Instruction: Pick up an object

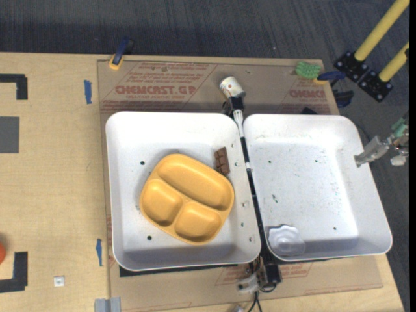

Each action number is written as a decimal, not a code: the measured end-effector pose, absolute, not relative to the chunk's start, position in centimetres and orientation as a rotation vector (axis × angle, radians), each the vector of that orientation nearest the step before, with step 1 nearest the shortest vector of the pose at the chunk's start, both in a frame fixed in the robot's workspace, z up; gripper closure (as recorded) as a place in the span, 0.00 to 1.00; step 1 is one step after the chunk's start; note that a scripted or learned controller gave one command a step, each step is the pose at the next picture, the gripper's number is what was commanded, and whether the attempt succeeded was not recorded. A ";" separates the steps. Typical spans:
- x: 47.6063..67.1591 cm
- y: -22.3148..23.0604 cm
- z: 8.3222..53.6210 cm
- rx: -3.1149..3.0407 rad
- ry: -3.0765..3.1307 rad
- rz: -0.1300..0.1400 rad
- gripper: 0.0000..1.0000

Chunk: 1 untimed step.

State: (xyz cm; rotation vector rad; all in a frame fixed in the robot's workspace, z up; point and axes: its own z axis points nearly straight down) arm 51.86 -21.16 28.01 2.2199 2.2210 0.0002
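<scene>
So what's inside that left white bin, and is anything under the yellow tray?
The left white bin holds a yellow three-compartment plastic tray and a small brown block touching its far edge. Whatever lies under the tray is covered.

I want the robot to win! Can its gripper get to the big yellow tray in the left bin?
Probably yes. The yellow tray lies open in the left bin with nothing on top; only a small brown piece touches its edge. The gripper is at the right bin's far side, so it must cross over.
</scene>
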 end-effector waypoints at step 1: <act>49.5 -21.1 11.2 2.303 2.140 0.005 0.00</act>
